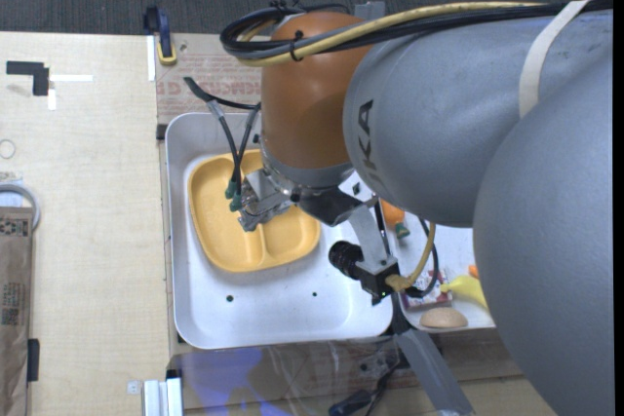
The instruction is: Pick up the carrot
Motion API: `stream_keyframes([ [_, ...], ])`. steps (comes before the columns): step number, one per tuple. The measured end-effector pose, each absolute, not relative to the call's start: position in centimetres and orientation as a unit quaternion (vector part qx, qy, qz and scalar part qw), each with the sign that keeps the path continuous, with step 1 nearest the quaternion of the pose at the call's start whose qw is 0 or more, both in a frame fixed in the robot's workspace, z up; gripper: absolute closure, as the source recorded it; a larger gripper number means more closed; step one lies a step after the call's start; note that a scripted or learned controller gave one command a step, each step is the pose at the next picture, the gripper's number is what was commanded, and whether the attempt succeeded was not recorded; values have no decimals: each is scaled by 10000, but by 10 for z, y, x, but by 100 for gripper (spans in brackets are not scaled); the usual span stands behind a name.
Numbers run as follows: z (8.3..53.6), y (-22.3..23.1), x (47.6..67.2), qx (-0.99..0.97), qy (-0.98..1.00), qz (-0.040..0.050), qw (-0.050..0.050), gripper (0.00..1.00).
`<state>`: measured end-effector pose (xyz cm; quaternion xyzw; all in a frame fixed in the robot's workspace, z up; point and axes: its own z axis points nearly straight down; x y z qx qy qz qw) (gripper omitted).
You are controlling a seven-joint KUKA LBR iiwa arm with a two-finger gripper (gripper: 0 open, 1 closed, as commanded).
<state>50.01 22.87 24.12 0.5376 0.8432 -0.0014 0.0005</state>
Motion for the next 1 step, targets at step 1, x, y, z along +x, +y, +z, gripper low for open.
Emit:
stream_keyframes([
  [1,230,150,508,6523,7579,-24,-4,100],
])
